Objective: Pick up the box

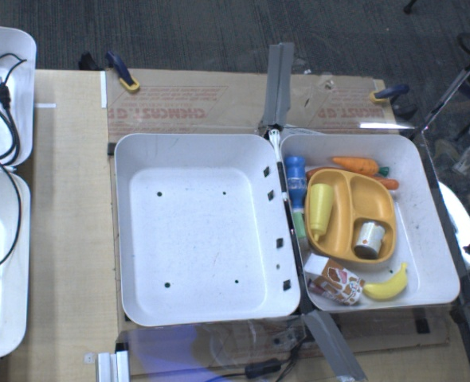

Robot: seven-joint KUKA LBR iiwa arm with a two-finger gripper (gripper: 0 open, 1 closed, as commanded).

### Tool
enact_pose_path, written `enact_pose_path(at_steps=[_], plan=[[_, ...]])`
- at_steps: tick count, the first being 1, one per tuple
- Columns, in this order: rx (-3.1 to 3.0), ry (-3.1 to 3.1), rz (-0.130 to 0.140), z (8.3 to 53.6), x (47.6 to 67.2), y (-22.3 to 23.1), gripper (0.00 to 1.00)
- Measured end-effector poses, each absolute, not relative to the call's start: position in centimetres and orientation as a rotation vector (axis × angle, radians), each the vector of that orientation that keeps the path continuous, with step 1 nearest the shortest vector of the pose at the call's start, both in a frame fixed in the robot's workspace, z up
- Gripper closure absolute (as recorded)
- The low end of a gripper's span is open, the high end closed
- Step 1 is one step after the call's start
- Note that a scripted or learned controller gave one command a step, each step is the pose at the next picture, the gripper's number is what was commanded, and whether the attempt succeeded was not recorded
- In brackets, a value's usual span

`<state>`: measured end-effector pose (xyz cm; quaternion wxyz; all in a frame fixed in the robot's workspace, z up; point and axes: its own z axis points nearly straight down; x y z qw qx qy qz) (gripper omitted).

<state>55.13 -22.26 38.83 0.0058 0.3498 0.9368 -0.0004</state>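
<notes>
1. Nearest the camera, at the front edge of the right shallow white bin [434, 213]: a small printed cardboard box [336, 282], red, brown and white, lying flat in the front-left corner.
2. Just beside the box, to its right: a yellow banana [388, 284], curved, along the front wall.
3. Mid-bin: an orange-yellow divided plastic tray [378, 197]. A yellow plastic cup [320, 208] lies in its left compartment; a metal can [369, 239] sits on its side in the front compartment.
4. Between tray and left wall: a blue bottle [295, 173], a green item past its near end, partly hidden.
5. Far side of the tray: an orange carrot [355, 165].
6. Left shallow white bin [139, 213]: bare floor showing.
7. Cardboard sheet [203, 106] covers the surface behind both bins, held by clamps.
8. Fingers: cannot tell.
</notes>
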Motion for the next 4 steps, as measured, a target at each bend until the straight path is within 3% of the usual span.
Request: enact_pose_path(at_steps=[1,2,3,4], plan=[[0.964,2.994,0.0,25.6,49.7,-22.2,0.0],[0.995,2.986,0.001,12.2,49.5,-22.0,0.0],[0.708,3.053,-0.002,28.8,48.4,-22.2,0.0],[0.406,3.105,-0.001,9.9,48.4,-20.1,0.0]])
